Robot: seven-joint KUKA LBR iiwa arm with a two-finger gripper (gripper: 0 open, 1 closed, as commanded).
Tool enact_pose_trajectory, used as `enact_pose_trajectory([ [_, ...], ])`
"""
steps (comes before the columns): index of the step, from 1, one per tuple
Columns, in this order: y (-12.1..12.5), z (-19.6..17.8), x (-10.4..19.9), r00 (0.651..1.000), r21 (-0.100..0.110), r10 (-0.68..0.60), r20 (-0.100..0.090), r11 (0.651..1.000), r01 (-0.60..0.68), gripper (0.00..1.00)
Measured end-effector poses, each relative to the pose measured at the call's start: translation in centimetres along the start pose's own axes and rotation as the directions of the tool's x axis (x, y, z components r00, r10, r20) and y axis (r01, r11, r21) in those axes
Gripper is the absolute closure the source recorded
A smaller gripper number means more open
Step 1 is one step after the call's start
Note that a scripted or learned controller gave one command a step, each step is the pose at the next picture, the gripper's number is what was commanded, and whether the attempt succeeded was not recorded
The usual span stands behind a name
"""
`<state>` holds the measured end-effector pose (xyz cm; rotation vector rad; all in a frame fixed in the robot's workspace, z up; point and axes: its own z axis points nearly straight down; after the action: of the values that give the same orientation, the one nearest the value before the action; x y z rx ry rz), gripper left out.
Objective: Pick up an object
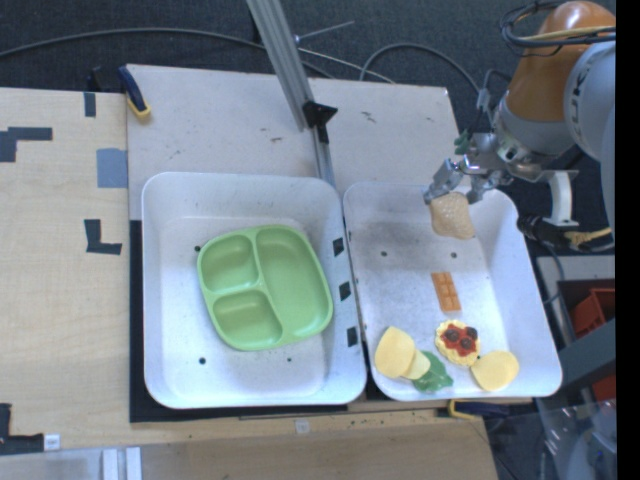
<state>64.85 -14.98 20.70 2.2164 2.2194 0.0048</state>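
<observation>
My gripper (455, 192) hangs over the far part of the right bin (520, 268), shut on a tan, bread-like piece (453, 217) that dangles just below its fingers. Lower in the same bin lie an orange waffle strip (446, 290), a small pizza toy with red topping (459, 340), two yellow round pieces (394, 351) (495, 370) and a green leaf piece (432, 379). The left bin (160, 268) holds a green divided plate (264, 287).
A slanted metal pole (285, 48) crosses the bench behind the bins. Black cables (200, 36) trail across the dark floor at the back. A blue and yellow clamp (133, 93) sits at the bench's far left corner.
</observation>
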Motion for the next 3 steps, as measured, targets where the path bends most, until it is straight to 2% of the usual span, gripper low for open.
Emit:
enact_pose_trajectory([
  [1,0.0,-0.5,0.1,1.000,0.006,0.000,-0.002,1.000,0.000,1.00],
  [2,-0.5,0.3,5.9,1.000,0.009,-0.005,-0.003,1.000,0.005,1.00],
  [3,-0.4,-0.7,10.8,1.000,0.006,-0.005,-0.003,1.000,0.005,1.00],
])
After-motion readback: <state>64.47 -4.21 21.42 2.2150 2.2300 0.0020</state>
